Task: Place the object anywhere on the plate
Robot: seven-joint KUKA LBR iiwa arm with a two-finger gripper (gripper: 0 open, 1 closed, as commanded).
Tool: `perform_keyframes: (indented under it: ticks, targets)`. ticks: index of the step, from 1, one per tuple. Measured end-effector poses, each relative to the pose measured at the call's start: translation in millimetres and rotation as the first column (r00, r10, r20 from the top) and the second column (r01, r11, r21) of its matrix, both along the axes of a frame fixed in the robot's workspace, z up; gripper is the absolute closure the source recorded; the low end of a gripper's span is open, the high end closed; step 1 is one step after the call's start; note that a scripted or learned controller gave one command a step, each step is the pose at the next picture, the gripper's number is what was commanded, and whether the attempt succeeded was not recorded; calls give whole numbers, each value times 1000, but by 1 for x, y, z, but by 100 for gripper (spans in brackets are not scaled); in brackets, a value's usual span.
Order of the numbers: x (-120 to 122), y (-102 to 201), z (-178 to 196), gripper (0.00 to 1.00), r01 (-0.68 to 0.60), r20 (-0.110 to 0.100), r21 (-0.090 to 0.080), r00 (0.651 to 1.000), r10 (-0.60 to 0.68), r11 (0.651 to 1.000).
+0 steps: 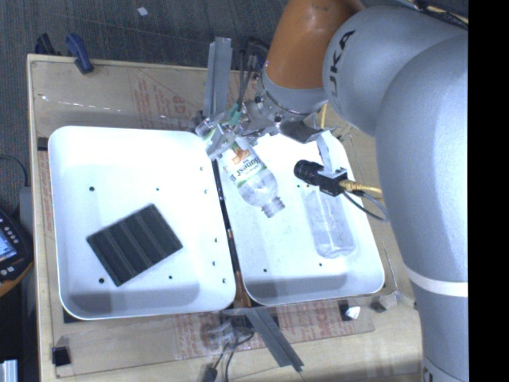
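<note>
- The end effector [225, 138] sits at the far edge of the right bin [362, 281], near the divide between the two bins, its fingers closed around the base end of a clear plastic water bottle [250, 177].
- The bottle is tilted, cap end pointing toward the bin's middle.
- A second clear bottle [330, 225] lies just beside it, toward the right bin's right side.
- A dark ribbed rectangular plate [134, 243] lies in the left bin [67, 153], toward its near edge.
</note>
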State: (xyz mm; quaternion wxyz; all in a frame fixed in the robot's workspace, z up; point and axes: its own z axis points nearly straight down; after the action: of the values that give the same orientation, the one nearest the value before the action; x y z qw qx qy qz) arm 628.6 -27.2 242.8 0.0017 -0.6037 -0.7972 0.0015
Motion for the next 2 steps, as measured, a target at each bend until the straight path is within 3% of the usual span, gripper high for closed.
perform_keyframes:
  ticks: [1, 2]
  targets:
    - [-4, 15, -13, 100, 20, 0, 0, 1000, -20, 1000]
    - [22, 22, -13, 100, 63, 2, 0, 998, -63, 998]
